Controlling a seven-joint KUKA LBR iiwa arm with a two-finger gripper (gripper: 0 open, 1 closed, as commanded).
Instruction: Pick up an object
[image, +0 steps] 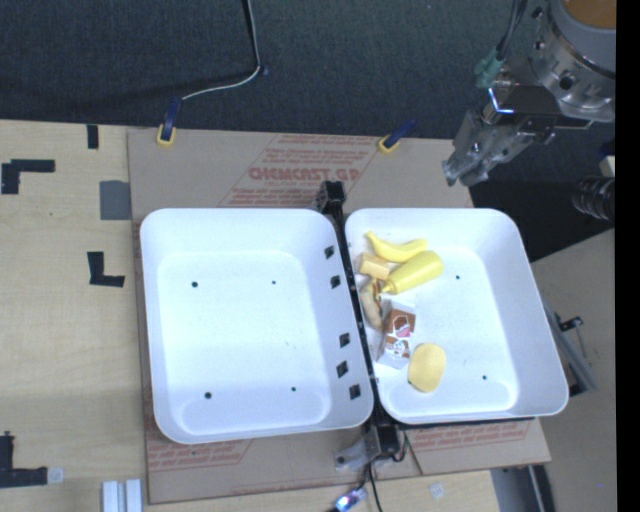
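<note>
Arm: we record the grey arm (575, 50) as the item nearest the camera, entering at the upper right with its orange band at the frame's top edge.
Bench board: we note a brown cardboard sheet (290, 175) under both bins; red print on it appears to read "CHEMCAST GP", the remaining lines too small to read.
Left bin: we find the left bin (160, 300) white and shallow, with small dark dots on its floor.
Right bin: we find the right bin (525, 300) holding all loose objects, clustered against its left wall.
Gripper: we place the gripper (465, 168) above the board beyond the right bin's far rim, well apart from the objects; we cannot tell whether it is released or clenched, and we see nothing in it.
Yellow bottle-shaped item: the yellow item (413, 271) lies tilted, touching the banana.
Banana: the banana (395, 247) lies at the far end of the cluster.
Carton: the small carton (398, 335) bears red and white printing, unreadable.
Lemon-like piece: the yellow round piece (427, 367) lies just beside the carton, nearest the bin's front.
Progress: we judge nothing picked up yet; approach, descent, grasp and lift all remain.
</note>
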